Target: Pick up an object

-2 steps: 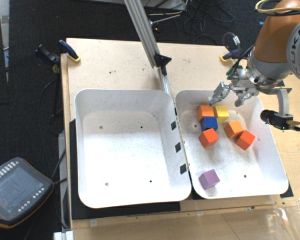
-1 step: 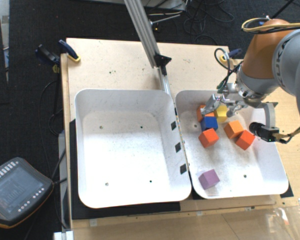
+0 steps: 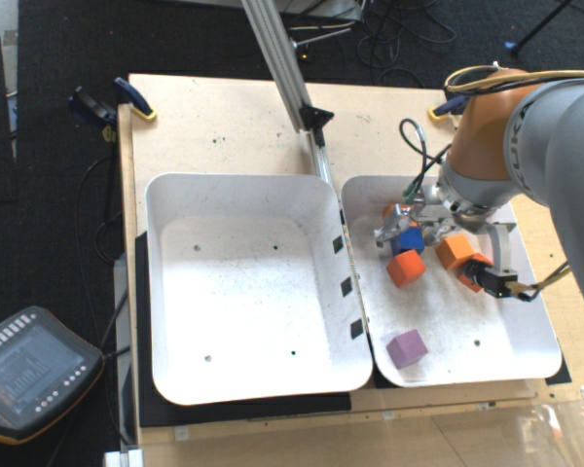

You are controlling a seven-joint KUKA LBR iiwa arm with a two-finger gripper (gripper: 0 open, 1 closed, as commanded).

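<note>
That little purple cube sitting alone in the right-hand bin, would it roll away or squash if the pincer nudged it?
The small purple cube has flat faces and sharp edges, so it would probably slide or tip over rather than roll. It holds a crisp block shape, so it is likely stiff. It lies apart from the other blocks on the white right bin, so a push would likely move it alone.

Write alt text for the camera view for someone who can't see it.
A grey robot arm reaches from the right into the right bin, its gripper low over a blue block beside red and orange blocks. A purple block lies nearer the front.
</note>
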